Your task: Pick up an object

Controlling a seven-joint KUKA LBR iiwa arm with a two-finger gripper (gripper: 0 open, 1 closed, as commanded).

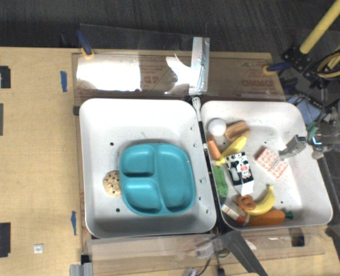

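The right bin (308, 206) holds several toy foods. A white egg (216, 126) and a brown bun (236, 129) lie at its upper left, with a yellow banana (235, 148) just below them. A black-and-white carton (240, 170) lies in the middle. A second banana (264, 202) and an orange carrot (267, 217) rest near the front wall. A red-checked packet (270, 161) lies right of centre. My gripper (291, 148) reaches in from the right edge, just above and right of the packet, with nothing seen in it.
The left bin (95, 125) bears a teal divided plate (157, 178) and a cookie (111, 183) at the plate's left. A green strip (221, 180) lies along the right bin's left wall. Cables and a yellow pole (325, 22) stand at the upper right.
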